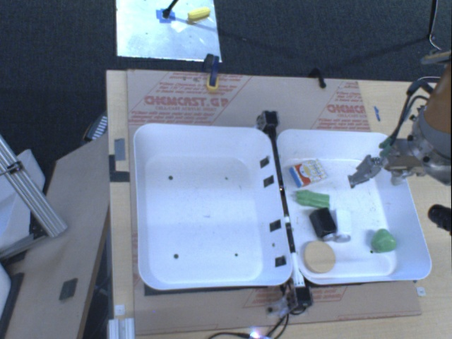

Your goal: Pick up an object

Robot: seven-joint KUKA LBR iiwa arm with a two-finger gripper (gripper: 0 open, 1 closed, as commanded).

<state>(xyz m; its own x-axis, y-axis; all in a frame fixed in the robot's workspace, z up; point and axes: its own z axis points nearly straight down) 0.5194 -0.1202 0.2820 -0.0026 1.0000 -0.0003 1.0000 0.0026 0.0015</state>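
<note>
Objects all lie in the right shallow white bin [406, 210]. A small white card or packet with orange and blue print [308, 171] sits near the bin's far left corner. Just in front of it lies a green elongated piece [313, 198], lengthwise across the bin. In front of that is a black boxy block [323, 222], with a white block [343, 221] touching its right side and a small metallic bit [342, 238] at the white block's near edge. A round tan disc, wood-like [319, 257], rests near the front left corner. A rounded green lump [383, 241] lies toward the front right, apart from the rest.

My hand [366, 169] hangs over the right bin's far right part, grey fingers pointing left. Nothing is between the fingers; the hand grips no object. Whether the fingers are spread or together I cannot tell at this angle. My arm enters from the right.

The left shallow white bin [201, 210] stands side by side with the right one, a black strip with clips [279, 203] along the join. Both bins rest on a brown printed cardboard sheet [191, 97] on the tabletop [78, 210]. Beyond, a square metal plate [167, 20] carries a small yellow object [198, 13].
</note>
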